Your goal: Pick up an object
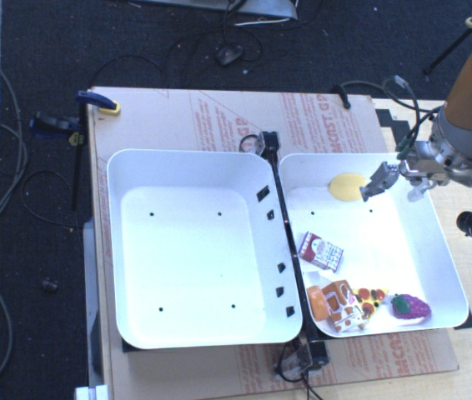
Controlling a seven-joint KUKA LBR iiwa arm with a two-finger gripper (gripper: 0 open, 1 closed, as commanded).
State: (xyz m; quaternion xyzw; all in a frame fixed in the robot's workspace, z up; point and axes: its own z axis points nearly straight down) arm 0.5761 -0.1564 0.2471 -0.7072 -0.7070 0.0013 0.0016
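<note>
Arm (pixel 469 98) enters from the right, cut off by the frame edge, so only the orange band and grey wrist can be seen; cables loop over the wrist and clutter the outline. Gripper (pixel 379 182) hangs over the upper part of the right bin (pixel 440 232), its dark tip just beside the right edge of a yellow object (pixel 347 187). At this size the tip reads as one dark blur, so whether it is spread or closed cannot be told, and nothing can be made out in its grasp; contact with the yellow object is possible but not certain. The yellow object lies flat near the bin's back wall, left of centre. Further down, a small red-and-white carton (pixel 320 252) lies tilted near the divider between the bins. Along the front edge sit an orange-and-white toy (pixel 336 303), a small cluster of red and yellow pieces (pixel 372 296) too small to identify, and a purple-and-green object (pixel 409 307) near the front right corner. Left bin (pixel 128 223) lies alongside, touching the right bin at the black-clipped seam.
</note>
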